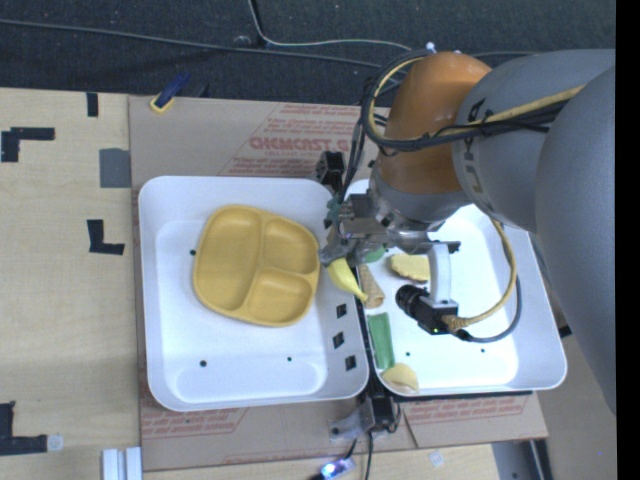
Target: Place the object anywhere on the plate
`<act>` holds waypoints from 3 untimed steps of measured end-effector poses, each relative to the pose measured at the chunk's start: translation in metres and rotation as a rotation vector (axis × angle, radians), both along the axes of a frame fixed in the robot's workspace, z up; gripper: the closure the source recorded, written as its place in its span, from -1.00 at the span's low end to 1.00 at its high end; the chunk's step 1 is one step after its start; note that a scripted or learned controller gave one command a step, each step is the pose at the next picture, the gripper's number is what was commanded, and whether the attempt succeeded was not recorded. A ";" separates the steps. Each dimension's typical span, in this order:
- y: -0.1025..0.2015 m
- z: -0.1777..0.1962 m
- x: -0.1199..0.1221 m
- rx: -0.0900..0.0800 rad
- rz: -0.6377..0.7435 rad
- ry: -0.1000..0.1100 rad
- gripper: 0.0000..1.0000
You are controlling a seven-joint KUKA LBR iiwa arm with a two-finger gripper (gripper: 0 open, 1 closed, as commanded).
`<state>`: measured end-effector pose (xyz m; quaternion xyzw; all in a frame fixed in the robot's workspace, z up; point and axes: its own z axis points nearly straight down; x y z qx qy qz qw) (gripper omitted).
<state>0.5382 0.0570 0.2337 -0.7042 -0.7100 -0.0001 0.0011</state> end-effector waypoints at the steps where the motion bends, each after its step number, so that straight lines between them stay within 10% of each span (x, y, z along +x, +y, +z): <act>1: 0.058 -0.001 -0.002 -0.001 0.000 0.001 1.00; 3: 0.079 -0.017 0.006 -0.003 -0.006 0.002 1.00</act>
